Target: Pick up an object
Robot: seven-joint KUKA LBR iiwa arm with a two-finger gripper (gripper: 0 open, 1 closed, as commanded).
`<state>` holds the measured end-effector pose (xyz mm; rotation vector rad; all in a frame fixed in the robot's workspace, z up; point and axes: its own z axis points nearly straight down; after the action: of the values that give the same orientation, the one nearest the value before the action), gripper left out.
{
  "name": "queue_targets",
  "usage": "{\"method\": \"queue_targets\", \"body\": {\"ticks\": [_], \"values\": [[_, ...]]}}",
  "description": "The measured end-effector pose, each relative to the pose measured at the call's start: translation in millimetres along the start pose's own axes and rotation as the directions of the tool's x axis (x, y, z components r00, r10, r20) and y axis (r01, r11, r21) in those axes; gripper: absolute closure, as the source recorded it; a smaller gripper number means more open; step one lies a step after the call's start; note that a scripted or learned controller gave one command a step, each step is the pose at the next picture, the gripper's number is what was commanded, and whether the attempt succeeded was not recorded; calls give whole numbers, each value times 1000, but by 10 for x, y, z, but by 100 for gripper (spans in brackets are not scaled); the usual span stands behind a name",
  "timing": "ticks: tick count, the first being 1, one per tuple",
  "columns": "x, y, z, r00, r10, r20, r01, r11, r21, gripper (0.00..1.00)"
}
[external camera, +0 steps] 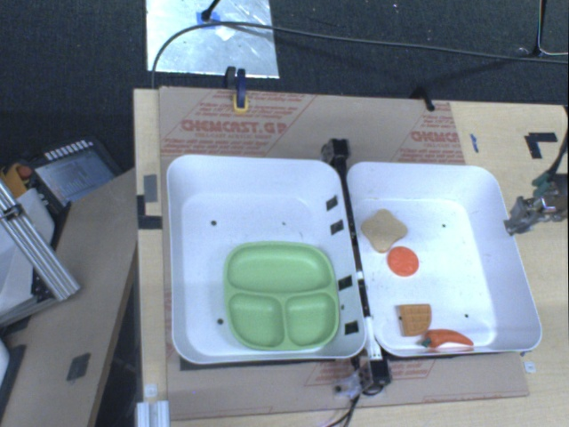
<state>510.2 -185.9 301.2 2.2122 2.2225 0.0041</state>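
Observation:
The right bin (498, 238) holds several small items. A tan, rounded biscuit-like piece (384, 229) lies near its left wall, and a red-orange disc (404, 261) sits just below that. A square tan cracker (414, 318) and an orange carrot (447, 338) lie at the bin's front edge. My gripper (526, 212) reaches in at the far right, over the right rim of this bin and apart from every item.
The left bin (204, 194) holds a green divided plate (281, 295). Both bins rest on a cardboard sheet (293, 123). Cables run across the dark floor at the back, and a metal plate (213, 20) lies there.

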Motion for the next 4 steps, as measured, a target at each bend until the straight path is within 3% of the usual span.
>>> {"method": "queue_targets", "body": {"ticks": [3,4], "values": [[1413,163,443,1000,-4,-4,4,1000,4,100],[1912,183,426,1000,-4,-5,4,1000,4,100]]}}
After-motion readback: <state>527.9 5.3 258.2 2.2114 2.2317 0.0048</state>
